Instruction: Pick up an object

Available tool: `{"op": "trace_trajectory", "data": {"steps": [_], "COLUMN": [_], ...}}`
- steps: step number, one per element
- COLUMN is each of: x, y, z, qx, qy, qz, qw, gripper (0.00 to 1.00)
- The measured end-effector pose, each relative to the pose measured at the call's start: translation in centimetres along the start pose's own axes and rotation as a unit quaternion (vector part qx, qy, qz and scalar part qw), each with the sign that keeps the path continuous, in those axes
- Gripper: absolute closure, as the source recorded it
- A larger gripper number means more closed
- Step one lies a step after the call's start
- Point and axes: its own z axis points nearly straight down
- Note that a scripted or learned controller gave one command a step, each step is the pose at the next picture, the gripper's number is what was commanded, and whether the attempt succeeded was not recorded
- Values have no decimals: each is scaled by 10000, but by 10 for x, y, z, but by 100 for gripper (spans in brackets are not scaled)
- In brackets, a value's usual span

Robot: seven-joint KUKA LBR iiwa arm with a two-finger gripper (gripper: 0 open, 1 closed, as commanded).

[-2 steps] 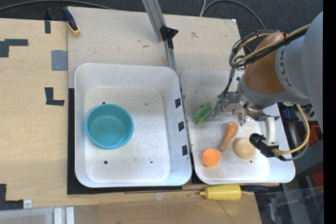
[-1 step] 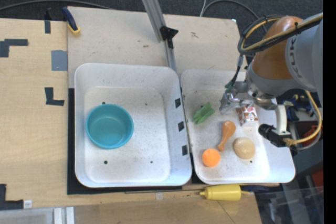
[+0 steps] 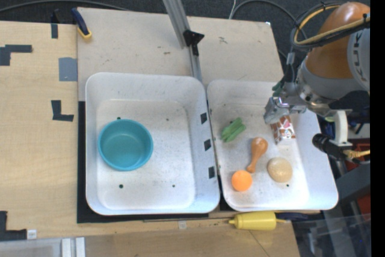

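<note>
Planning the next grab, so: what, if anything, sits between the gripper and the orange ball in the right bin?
The gripper is over a small red-and-white packet at the right bin's far side. The orange ball lies near the front; a tan drumstick-shaped toy lies partly across that line.

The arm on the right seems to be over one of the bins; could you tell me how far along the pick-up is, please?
Done: the tool is down in the right bin, at a small red-and-white packet. In hand: nothing is visibly held. Left: gripping and lifting something. The green piece, orange ball, drumstick and tan ball lie untouched; the blue bowl sits in the left bin.
</note>
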Motion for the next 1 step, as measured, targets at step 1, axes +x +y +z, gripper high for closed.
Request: {"op": "trace_trajectory", "data": {"steps": [1], "x": [0], "y": [0], "z": [-13], "qx": [19], "qy": [7], "qz": [-1], "qw": [10000], "gripper": [100]}}
